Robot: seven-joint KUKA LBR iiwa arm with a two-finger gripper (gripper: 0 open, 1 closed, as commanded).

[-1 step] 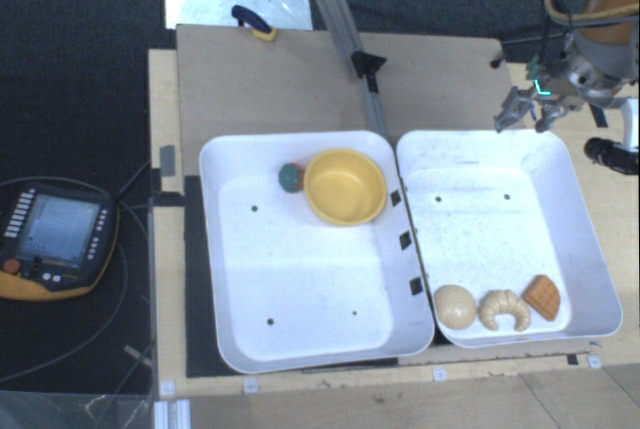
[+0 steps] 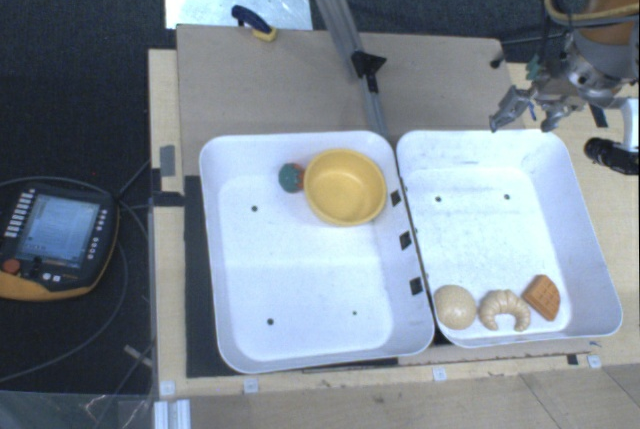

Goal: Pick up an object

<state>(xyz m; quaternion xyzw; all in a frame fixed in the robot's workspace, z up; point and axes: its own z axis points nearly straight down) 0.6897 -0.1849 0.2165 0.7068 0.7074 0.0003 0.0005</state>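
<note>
The desk (image 2: 440, 77) carries two shallow white bins side by side. The left bin (image 2: 300, 317) holds a yellow bowl (image 2: 345, 187) standing upright near its far rim, toward the divide between the bins; a small dark green ball (image 2: 290, 177) lies just beside the bowl on its left, touching it or very nearly so (the gap cannot be resolved). The right bin (image 2: 500, 207) holds three food-shaped items in a row along its near wall: a pale round bun (image 2: 455, 306) closest to the divide, a croissant (image 2: 506, 309) just beside it in the middle, and an orange-brown waffle piece (image 2: 543, 297) beside that, lying tilted against the bin's sloping side. The three sit close together; whether they touch one another cannot be told. The arm (image 2: 605, 7) enters from the upper right, its orange band visible above the wrist with cables looped around it. The claw (image 2: 527, 112) hangs over the far right corner of the right bin, at or just beyond the rim, well apart from all three food items and from the bowl. Its fingers (image 2: 505, 109) appear spread, with nothing between them. A teach pendant (image 2: 55, 237) with a lit screen lies off the desk to the left, on dark flooring. A grey pole (image 2: 335, 2) runs diagonally down to a black clamp at the far edge of the desk.
</note>
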